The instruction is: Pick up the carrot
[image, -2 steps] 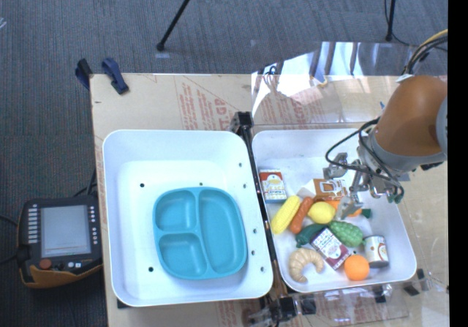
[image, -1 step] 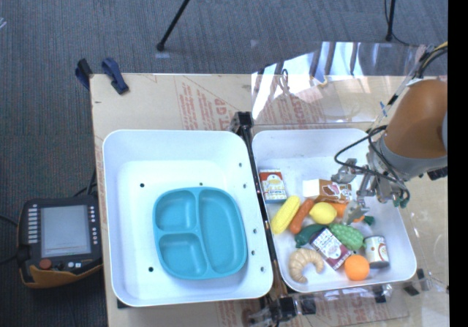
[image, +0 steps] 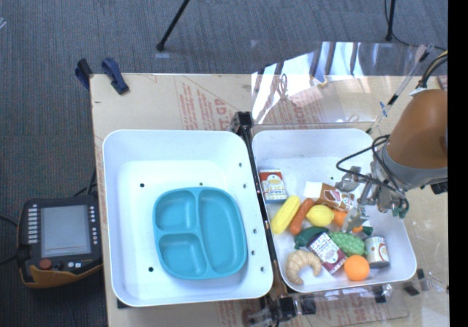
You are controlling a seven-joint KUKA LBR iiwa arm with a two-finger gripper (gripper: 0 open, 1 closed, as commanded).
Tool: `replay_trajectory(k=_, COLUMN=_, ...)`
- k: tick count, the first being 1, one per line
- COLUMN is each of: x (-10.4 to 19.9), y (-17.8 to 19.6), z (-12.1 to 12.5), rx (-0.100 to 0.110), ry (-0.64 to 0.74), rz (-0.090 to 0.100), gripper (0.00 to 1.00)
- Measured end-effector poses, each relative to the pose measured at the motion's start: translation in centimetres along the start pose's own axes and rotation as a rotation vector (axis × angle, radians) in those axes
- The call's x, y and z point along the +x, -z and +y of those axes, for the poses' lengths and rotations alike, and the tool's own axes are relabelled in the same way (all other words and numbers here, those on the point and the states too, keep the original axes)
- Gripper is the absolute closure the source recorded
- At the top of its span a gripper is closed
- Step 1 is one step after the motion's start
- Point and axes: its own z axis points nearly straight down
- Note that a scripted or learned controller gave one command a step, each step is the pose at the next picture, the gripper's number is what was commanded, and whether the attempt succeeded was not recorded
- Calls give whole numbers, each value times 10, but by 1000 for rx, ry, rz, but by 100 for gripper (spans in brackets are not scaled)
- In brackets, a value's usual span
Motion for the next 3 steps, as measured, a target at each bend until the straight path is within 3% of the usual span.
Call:
replay_trajectory(k=1, x=-3, y=13, z=3, rx=-1, ry=7, rz=-7, gripper=100)
replay_trajectory(k=2, x=80, y=16, z=28, rx=5, ry=302, rz=-26, gripper=100)
replay_trajectory(k=3, x=74, y=144, z=75, rx=1, ry=237, rz=-10, gripper=100)
